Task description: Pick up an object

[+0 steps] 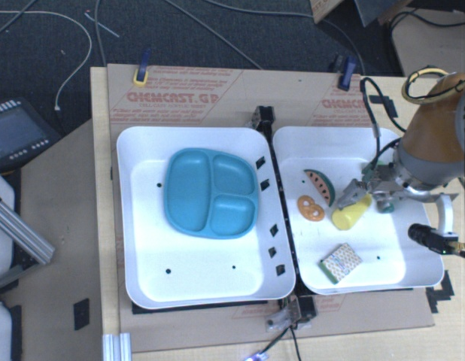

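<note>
Claw (358, 196) hangs low at centre right of the frame, over the right bin (383, 277), with its tip just beside a yellow block (348, 215); whether it is wide or narrow cannot be told. A pretzel (311, 207), melon slice (320, 185) and sponge (341, 262) lie nearby. The reach looks under way; next would come a closing on the block and a lift.

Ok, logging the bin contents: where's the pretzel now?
The pretzel lies in the right bin, near its left wall, just below the watermelon slice and left of the yellow object.
</note>
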Tool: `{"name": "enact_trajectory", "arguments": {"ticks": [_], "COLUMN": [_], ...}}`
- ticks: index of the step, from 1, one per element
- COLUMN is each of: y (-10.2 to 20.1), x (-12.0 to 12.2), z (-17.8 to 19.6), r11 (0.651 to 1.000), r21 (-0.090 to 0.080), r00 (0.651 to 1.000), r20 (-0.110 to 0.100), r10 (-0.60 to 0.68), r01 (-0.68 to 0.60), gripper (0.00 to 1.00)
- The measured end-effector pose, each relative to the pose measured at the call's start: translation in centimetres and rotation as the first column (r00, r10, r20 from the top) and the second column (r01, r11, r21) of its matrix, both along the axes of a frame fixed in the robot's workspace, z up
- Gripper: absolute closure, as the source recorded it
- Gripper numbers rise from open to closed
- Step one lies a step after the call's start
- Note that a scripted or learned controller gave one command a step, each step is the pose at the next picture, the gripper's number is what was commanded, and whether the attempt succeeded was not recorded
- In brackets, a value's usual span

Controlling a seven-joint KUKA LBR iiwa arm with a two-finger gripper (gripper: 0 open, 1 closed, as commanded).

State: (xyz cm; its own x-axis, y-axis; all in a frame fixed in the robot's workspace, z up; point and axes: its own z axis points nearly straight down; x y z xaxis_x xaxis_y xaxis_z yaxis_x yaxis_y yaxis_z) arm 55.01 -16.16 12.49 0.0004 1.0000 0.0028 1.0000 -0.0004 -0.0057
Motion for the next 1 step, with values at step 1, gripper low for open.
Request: {"name": "enact_trajectory", "arguments": {"ticks": [1], "y": [0.0], "x": [0.15], "z": [1.36], "r11": [1.0], "r21": [-0.001], "r00": [1.0], "r20": [0.006], "r10": [0.0], "r01": [0.0], "gripper": [1.0]}}
